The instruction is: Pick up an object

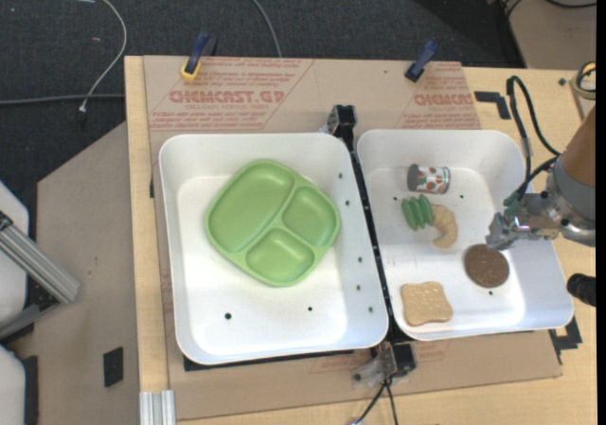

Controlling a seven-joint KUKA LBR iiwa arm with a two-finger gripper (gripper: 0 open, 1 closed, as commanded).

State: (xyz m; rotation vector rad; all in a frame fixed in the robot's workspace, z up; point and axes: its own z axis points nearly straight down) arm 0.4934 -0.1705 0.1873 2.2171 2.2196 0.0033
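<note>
The right bin (502,156) holds a small can lying on its side (428,178), a green pea pod (416,213), a tan curved pastry (444,227), a round brown patty (486,267) and a square cracker (425,302). My gripper (500,232) comes in from the right edge and hangs over the right bin, just above and slightly right of the brown patty. I see nothing held in it.
A green divided plate (273,221) lies in the left bin (180,253). A black divider with clamps (343,120) separates the two bins. A black cable (524,115) loops near the right bin's far corner. The arm's grey wrist (578,191) stands over the right rim.
</note>
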